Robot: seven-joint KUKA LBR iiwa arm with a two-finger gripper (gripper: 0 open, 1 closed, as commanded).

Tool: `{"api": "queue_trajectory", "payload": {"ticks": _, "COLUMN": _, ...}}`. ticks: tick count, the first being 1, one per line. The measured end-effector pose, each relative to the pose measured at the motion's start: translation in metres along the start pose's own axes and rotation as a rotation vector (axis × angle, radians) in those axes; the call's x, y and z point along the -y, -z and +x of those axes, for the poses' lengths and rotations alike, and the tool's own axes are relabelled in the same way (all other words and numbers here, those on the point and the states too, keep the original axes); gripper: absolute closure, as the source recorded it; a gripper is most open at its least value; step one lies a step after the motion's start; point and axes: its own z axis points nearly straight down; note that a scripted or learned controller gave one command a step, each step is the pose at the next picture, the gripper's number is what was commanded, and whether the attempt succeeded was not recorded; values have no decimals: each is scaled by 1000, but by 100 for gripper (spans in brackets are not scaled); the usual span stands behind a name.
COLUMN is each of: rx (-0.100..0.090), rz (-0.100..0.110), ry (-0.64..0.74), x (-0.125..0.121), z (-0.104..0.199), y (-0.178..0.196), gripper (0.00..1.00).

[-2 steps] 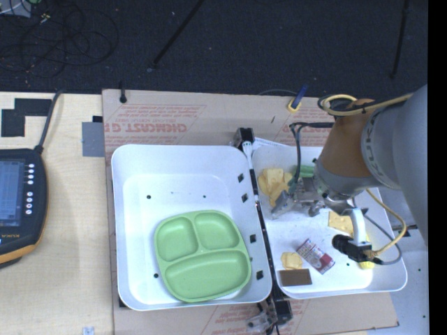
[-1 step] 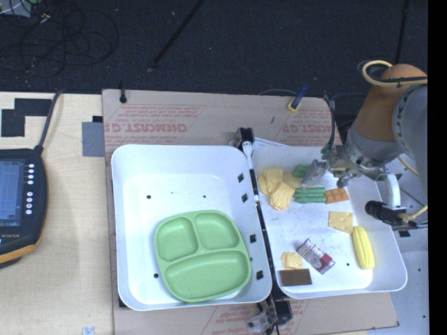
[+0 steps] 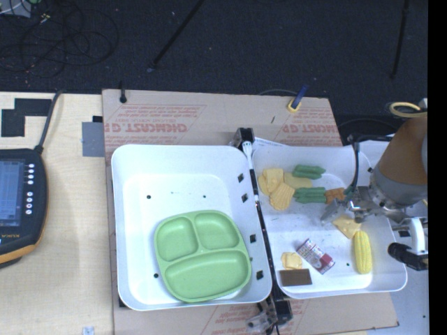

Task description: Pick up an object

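Note:
My gripper is low in the right bin, coming in from the grey and orange arm at the right edge. It hovers between a small orange piece and a yellow wedge, and nothing is visibly held. A corn cob lies just below the wedge. Two green pods lie to the gripper's left. Yellow chip-like pieces sit at the bin's left side.
A wrapped red and white packet, a small yellow block and a brown bar lie at the right bin's front. The left bin holds a green divided plate. A pendant rests on the bench's far left.

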Motion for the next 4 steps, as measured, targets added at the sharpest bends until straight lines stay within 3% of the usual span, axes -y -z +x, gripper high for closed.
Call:
{"api": "queue_trajectory", "payload": {"ticks": 1, "rx": 11, "rz": -22, "ry": 0, "x": 44, "z": 30, "y": -8, "gripper": 0}}
{"api": "queue_trajectory", "payload": {"ticks": 2, "rx": 0, "rz": -6, "ry": 7, "x": -25, "z": 53, "y": -14, "gripper": 0}}
{"api": "queue_trajectory", "payload": {"ticks": 3, "rx": 1, "rz": -4, "ry": 8, "x": -71, "z": 110, "y": -13, "gripper": 0}}
{"api": "queue_trajectory", "payload": {"ticks": 4, "rx": 3, "rz": 4, "ry": 3, "x": -90, "z": 111, "y": -14, "gripper": 0}}
